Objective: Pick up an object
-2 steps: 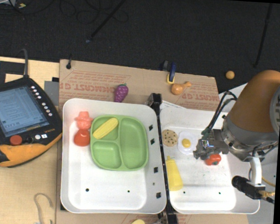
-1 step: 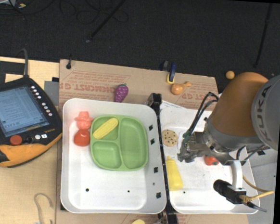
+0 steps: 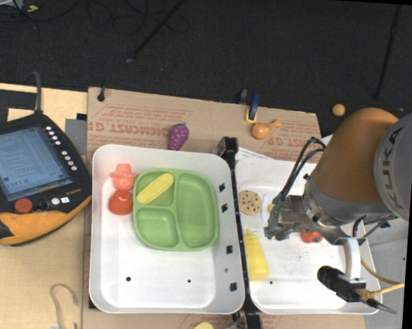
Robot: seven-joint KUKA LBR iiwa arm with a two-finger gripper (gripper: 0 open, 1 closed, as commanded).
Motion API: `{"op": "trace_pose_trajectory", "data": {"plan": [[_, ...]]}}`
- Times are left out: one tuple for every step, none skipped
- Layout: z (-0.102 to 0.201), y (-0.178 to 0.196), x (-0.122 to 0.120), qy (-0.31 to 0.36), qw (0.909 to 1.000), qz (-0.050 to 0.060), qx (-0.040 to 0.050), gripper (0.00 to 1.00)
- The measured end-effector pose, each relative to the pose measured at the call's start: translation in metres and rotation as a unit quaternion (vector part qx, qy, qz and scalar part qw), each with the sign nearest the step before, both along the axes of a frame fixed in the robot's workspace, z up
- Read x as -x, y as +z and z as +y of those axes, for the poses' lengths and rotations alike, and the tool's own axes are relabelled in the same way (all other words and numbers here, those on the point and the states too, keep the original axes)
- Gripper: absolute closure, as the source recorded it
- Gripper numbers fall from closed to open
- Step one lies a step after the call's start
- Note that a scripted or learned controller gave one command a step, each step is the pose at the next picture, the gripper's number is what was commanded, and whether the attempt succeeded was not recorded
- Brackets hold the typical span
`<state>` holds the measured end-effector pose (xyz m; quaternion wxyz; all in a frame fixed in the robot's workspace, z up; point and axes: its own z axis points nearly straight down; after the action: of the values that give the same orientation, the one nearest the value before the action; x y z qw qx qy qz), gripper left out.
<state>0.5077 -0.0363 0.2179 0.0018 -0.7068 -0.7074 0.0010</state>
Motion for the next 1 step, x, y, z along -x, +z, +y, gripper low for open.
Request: {"op": "trace_pose_trajectory", "data": {"plan": [[0.0057, 0.0005, -0.0051, 0.000, 1.0000, -0.001, 0.0001, 1.00]]}}
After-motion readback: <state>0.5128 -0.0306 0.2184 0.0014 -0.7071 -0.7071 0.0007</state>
